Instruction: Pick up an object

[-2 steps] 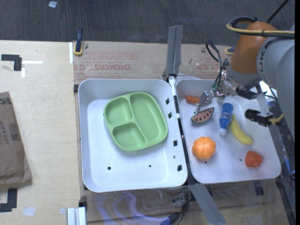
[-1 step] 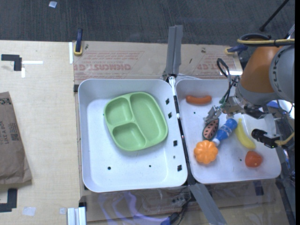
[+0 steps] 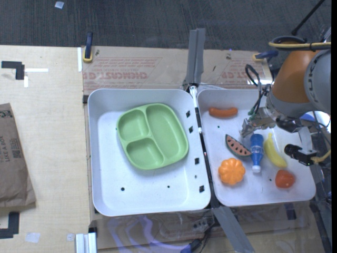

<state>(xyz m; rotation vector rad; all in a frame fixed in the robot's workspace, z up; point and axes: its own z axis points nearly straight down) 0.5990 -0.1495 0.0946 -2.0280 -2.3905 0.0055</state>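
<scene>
- The grey arm with its orange band leans in from the right, its metal hand (image 3: pixel 256 124) poised low over the right bin (image 3: pixel 263 196); whether it is apart or together cannot be told.
- Just beneath lies a blue plastic bottle (image 3: pixel 256 149), flanked by a watermelon slice (image 3: pixel 237 145) and a curved yellow banana (image 3: pixel 275 152).
- A ribbed orange pumpkin (image 3: pixel 231 171), a red tomato (image 3: pixel 285 179) and a sausage (image 3: pixel 223 112) lie around them.
- The left bin (image 3: pixel 147 196) bears a glossy green three-compartment plate (image 3: pixel 152 136).
- A brown paper bag (image 3: pixel 13 157) lies on the wooden desk (image 3: pixel 47 115).
</scene>
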